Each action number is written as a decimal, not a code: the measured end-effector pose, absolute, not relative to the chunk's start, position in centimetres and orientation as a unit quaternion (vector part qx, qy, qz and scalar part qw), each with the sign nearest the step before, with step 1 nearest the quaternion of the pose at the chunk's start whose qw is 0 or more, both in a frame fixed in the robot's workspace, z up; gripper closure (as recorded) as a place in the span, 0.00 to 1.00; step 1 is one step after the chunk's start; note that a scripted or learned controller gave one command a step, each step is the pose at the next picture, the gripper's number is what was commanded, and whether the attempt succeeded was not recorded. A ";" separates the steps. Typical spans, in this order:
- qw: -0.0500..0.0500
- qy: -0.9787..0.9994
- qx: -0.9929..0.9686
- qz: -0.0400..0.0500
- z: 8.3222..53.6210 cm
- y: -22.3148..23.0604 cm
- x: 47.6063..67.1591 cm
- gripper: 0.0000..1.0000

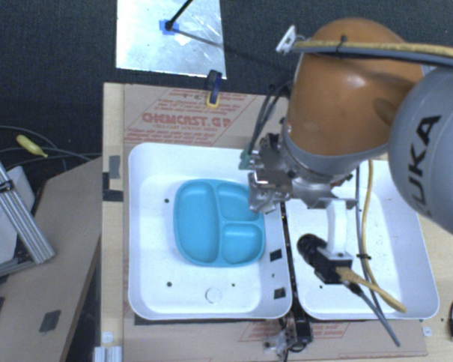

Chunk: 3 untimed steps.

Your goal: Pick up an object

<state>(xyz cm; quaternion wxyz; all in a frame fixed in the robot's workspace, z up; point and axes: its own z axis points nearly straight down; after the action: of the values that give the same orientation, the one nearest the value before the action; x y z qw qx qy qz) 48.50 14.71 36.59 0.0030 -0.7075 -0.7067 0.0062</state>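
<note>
Blue plastic plate with three compartments [213, 232], that's my target, and I see it lying flat in the left shallow white bin [143, 285], a little right of the bin's middle. One large compartment runs down its left side; two smaller ones sit on its right, one above the other.

The grey arm with the orange band [350, 84] reaches in from the right and hangs big over the seam between the two bins. The gripper [262, 199] is down at the plate's upper right edge, right over the rim of the upper small compartment. From here I can't tell whether it is touching the plate. I also can't tell whether the gripper is apart or together, because the wrist blocks my line of sight. I see nothing clamped in it.

The right shallow white bin [410, 274] sits just beside the left one, their walls touching down the centre. Both rest on a brown cardboard sheet with red lettering [184, 118]. Beyond it, at the top of the view, lies a shiny silver foil square [173, 32] on the dark floor.
</note>
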 end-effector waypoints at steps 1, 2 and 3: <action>-0.001 -0.709 -0.706 -0.002 38.4 14.8 48.7 1.00; -0.003 -0.708 -0.706 -0.007 50.9 13.8 48.7 1.00; -0.001 -0.710 -0.704 -0.003 51.5 13.9 48.7 1.00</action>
<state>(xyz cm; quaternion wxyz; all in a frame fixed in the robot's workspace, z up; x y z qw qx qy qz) 48.70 13.94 51.46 -0.0009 -0.7038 -0.7103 -0.0028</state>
